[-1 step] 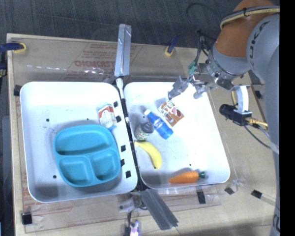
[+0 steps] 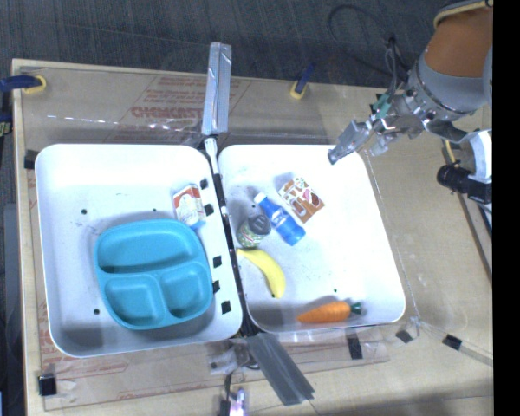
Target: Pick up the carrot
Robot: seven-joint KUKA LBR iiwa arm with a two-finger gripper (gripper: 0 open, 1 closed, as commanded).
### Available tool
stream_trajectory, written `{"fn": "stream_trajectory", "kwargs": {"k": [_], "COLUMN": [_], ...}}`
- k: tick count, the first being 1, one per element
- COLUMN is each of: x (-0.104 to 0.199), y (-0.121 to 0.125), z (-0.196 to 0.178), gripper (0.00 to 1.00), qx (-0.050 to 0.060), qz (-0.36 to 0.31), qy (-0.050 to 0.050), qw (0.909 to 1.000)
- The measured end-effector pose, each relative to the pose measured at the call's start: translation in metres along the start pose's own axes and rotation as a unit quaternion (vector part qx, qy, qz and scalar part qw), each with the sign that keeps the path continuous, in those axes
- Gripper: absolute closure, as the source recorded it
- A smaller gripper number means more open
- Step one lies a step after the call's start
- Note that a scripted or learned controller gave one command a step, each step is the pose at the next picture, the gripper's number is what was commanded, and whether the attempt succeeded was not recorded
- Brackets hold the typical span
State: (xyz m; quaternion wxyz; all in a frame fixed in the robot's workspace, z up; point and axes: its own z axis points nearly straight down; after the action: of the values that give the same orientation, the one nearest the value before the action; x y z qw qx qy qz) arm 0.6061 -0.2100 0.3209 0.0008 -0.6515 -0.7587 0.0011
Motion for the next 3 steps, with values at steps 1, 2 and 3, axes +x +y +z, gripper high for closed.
{"fn": "stream_trajectory", "kwargs": {"k": [1,2,3], "x": [0.009,0.019,0.020], "y": [-0.059,-0.128,-0.127], "z": [0.123,0.130,0.145], "gripper": [0.00,0.00,0.00], "qx": [0.002,0.001,0.000], "qz": [-0.055,-0.205,-0.283], "qy": [0.001,0.001,0.001], "qw": [0.9985,0.9788,0.9590]}}
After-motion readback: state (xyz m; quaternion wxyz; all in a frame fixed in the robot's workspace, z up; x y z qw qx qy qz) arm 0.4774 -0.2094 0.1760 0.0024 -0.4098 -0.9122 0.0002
